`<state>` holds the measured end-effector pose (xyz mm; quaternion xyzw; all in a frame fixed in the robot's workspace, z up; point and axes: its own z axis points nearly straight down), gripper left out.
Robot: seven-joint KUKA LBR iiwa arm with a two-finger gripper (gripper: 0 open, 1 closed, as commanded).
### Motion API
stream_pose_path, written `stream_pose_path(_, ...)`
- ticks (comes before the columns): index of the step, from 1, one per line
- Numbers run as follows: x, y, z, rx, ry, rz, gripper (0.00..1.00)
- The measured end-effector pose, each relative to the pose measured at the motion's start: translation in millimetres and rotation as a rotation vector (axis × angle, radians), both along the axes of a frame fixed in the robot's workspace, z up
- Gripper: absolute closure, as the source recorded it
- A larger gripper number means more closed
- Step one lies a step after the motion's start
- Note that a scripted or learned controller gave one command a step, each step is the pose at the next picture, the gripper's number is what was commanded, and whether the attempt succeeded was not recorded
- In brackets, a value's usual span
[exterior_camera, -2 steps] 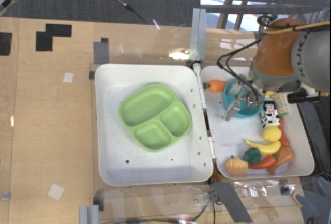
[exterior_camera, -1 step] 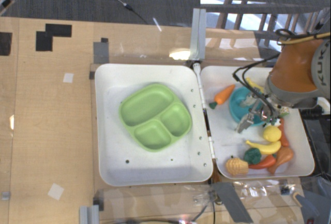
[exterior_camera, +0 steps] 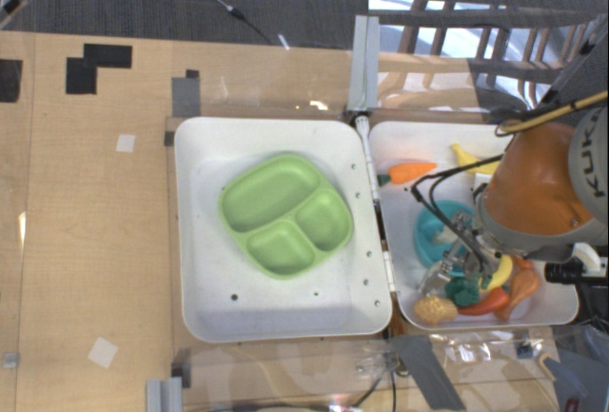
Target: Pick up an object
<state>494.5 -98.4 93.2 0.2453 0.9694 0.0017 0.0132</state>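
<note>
Down in the right bin (exterior_camera: 563, 313) goes my gripper (exterior_camera: 455, 260), reaching in from the right, and from up here the fingers sit in a tangle of metal and toys, so whether they are spread or pinched I cannot tell. Nearest the front edge, a tan lumpy piece (exterior_camera: 436, 309) lies at the bin's near left corner, with a dark green piece (exterior_camera: 465, 290) just beside it and a red-orange piece (exterior_camera: 487, 304) stretching right toward an orange carrot-like toy (exterior_camera: 523, 284). A yellow banana (exterior_camera: 500, 272) sits right against my wrist. Under my fingers there's a teal bowl (exterior_camera: 433, 231), partly hidden by the mechanism. Farther back, an orange piece (exterior_camera: 411, 172) lies by the left wall, and a yellow piece (exterior_camera: 465, 156) beyond it. Over in the left bin (exterior_camera: 200, 305), a green divided plate (exterior_camera: 285, 214) rests in the middle, three compartments, tilted on the diagonal.
</note>
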Motion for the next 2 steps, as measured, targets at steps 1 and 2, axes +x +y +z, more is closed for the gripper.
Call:
stream_pose_path(1, 101.6, 9.4, -1.6, 0.005, 0.007, -0.113, 0.0)
stream_pose_path(2, 104.4, 14.2, -1.9, 0.0, 0.008, -0.041, 0.0)
